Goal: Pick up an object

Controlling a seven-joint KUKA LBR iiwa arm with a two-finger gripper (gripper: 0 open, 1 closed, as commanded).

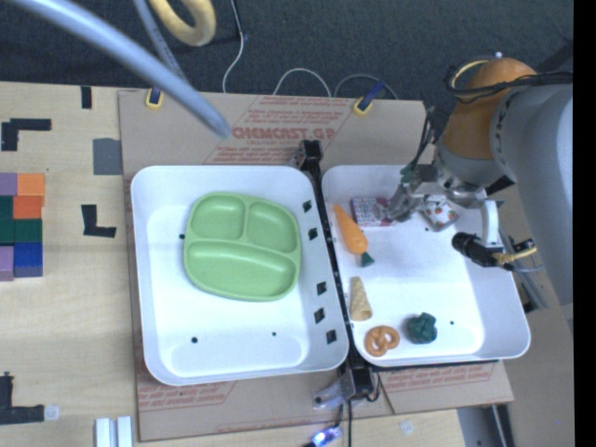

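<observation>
At the far left edge of the bench sits a stack of small coloured blocks (22, 223) in purple, orange, green and blue. To its right lies the left shallow white plastic bin (158, 343), and in its upper half rests a light green moulded plastic plate with three compartments (244, 247), tilted slightly, its long side running from about ten o'clock to four o'clock.

A black hinge strip (321, 250) separates the two bins. Just past it, the right shallow white plastic bin (484, 329) holds several toy foods. An orange plastic carrot with a dark green tip (350, 232) lies against the bin's left wall, pointing toward five o'clock. Below it, toward six o'clock, sits a pale tan cone-shaped piece (359, 297), and below that a small brown pretzel-shaped piece (380, 340). Just beside the pretzel, at its three o'clock, is a dark green lumpy piece resembling broccoli (423, 327).

At the bin's twelve o'clock area lies a small pink and white packet-like item (369, 210). The two-finger metal gripper (407, 196) hangs at the packet's three o'clock edge, near or touching it; whether its fingers are spread or closed cannot be made out. Above the wrist, the arm's orange band (480, 110) curves into the grey arm body (549, 175) at the right.
</observation>
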